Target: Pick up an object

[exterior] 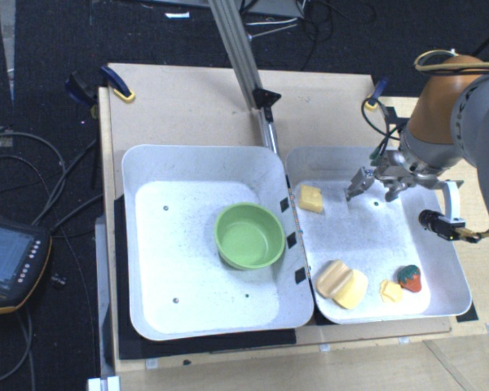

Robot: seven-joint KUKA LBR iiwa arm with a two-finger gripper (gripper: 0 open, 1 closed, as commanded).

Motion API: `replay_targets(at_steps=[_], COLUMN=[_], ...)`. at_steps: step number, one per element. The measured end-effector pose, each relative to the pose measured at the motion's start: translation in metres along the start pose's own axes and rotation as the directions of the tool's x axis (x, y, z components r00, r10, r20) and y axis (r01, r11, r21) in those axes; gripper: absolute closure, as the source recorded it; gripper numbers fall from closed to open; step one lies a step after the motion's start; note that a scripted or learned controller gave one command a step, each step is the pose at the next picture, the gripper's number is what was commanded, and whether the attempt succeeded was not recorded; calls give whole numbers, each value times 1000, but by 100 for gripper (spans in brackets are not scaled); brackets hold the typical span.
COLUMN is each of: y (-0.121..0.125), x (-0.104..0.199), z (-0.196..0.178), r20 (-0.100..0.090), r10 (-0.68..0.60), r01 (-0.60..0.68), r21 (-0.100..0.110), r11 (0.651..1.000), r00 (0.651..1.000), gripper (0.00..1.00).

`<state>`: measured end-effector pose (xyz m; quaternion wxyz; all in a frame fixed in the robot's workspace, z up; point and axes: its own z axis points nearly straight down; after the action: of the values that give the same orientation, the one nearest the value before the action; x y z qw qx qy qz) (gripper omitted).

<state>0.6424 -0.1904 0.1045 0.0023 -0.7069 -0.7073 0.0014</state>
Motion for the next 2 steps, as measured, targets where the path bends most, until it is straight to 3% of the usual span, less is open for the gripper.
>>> replay_targets(at_steps=[1,2], y=[2,8], x=[0,-1], z=[-14,-58], r20=[2,2], r10=[-1,0], r01=[1,0], r21=[-7,-9], r11=[1000,1000], r00=[1000,1000], gripper=[100,100])
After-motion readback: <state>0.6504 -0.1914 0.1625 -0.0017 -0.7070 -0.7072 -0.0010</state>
